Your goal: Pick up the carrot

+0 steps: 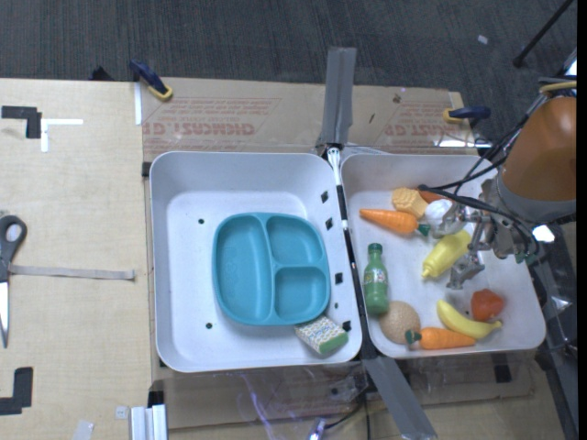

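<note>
Two orange carrots lie in the right bin (pixel 523 337). One carrot (pixel 390 220) lies near the bin's upper left, its tip pointing left. The other carrot (pixel 447 339) rests against the front wall beside a banana (pixel 468 319). My gripper (pixel 472 253) hangs over the right half of this bin, just right of a yellow vegetable (pixel 445 255) and above a red tomato (pixel 487 302). It is well apart from both carrots. Nothing shows in its grasp.
The right bin also holds a green bottle (pixel 375 278), a tan round fruit (pixel 399 322) and a pale orange piece (pixel 410 200). In the left bin (pixel 174 246) lie a teal divided plate (pixel 272 269) and a sponge (pixel 322 335). Scissors (pixel 7 246) lie on the bench at far left.
</note>
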Robot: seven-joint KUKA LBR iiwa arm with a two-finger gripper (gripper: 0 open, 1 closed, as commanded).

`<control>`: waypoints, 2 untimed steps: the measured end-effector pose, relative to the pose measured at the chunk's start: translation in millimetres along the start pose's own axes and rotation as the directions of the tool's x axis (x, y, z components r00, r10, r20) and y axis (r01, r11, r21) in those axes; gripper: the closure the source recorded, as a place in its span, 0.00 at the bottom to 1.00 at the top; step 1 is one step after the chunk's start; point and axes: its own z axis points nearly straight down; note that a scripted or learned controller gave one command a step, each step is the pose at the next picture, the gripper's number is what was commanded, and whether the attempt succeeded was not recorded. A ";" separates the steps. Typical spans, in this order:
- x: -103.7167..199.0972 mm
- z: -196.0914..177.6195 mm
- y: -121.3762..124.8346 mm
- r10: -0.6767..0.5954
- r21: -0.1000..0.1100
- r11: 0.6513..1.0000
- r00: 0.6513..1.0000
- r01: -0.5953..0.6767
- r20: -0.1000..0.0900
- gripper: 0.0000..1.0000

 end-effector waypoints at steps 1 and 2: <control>-65.0 3.9 59.8 -0.017 -0.001 1.000 1.000 0.017 0.001 0.00; -92.1 2.9 90.8 -0.001 0.000 1.000 1.000 0.001 0.004 0.00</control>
